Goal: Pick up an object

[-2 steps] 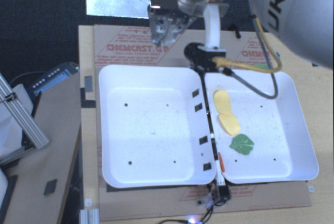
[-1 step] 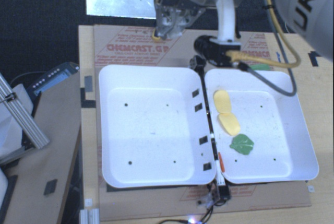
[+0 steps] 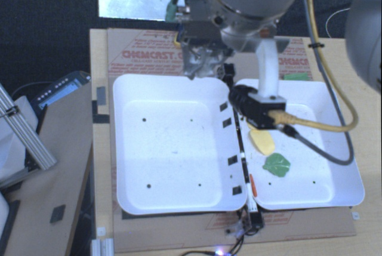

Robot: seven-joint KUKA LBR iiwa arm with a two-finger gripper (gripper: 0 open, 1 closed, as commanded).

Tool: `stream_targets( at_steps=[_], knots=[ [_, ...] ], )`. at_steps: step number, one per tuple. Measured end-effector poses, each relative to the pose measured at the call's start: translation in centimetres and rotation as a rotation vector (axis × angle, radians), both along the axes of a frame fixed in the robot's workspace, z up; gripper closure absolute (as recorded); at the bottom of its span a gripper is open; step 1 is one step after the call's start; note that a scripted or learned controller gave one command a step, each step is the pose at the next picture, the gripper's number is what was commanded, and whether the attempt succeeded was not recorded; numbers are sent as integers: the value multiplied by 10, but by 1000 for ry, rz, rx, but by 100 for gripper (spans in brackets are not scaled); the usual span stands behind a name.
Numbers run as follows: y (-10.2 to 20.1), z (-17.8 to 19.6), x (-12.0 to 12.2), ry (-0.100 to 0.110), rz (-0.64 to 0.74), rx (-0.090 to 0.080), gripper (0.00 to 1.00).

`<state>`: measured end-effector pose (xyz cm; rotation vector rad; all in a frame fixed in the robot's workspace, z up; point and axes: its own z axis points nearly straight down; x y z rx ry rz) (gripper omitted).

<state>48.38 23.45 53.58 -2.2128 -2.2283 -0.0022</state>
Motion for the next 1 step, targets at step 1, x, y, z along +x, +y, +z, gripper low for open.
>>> stream_targets(
  at_steps=[1],
  knots=[
    [-1,-1,3,-1,-2,-1,100]
  ],
)
